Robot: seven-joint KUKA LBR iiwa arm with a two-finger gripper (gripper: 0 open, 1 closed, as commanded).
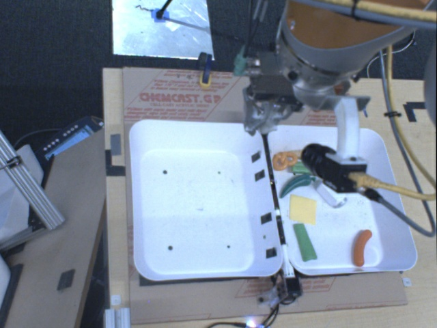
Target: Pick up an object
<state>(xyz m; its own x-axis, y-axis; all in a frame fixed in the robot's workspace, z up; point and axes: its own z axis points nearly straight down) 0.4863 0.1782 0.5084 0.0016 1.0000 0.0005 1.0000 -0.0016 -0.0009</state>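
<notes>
Green stick (pixel 305 241): closest to you, low in the right bin (pixel 397 183) near its front wall; its long axis runs front to back with a slight slant.
Orange sausage (pixel 362 247): also at the front, toward the view's right, standing nearly front to back, well apart from the stick.
Yellow square (pixel 303 209): flat, just behind the stick.
Green curved piece (pixel 297 183): behind the square, lying crosswise.
Orange twist (pixel 285 160): farthest back of the lot, close to the divider (pixel 273 203).
Claw (pixel 261 123): hangs over the far end of the divider, between the left bin (pixel 191 183) and the right one; you cannot tell whether it is released or clenched, and nothing shows in its grasp.
Bearing for your move: every candidate lies toward you and to the view's right of the claw; the twist is the nearest.
Hidden: part of the right bin's middle sits under the robot's own fittings, so you cannot see what lies there.
</notes>
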